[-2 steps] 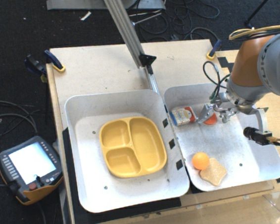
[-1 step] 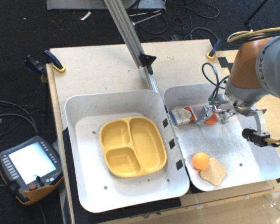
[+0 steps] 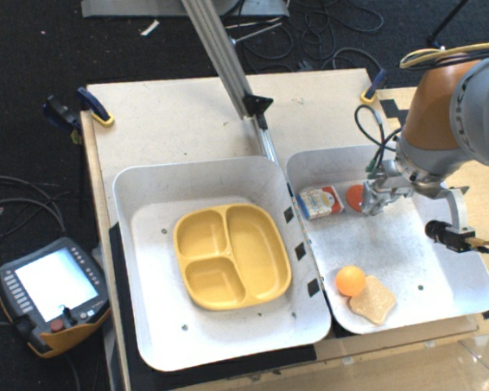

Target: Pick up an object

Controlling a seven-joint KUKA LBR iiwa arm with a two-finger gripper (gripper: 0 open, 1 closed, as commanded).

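Note:
In the right bin (image 3: 446, 291) lie a small white carton with a picture label (image 3: 316, 202), a red object (image 3: 354, 196) beside it, an orange ball (image 3: 350, 281) and a tan slice of bread (image 3: 374, 301). My gripper (image 3: 372, 203) reaches down at the bin's back, just right of the red object and close against it. The wrist hides much of the gripper. The ball touches the bread near the bin's front.
The left bin (image 3: 145, 244) holds a yellow divided plate (image 3: 232, 255). A slanted metal pole (image 3: 225, 53) rises behind the bins. A teach pendant (image 3: 51, 293) lies on the floor at left. Cables hang off the arm near the right bin's far edge.

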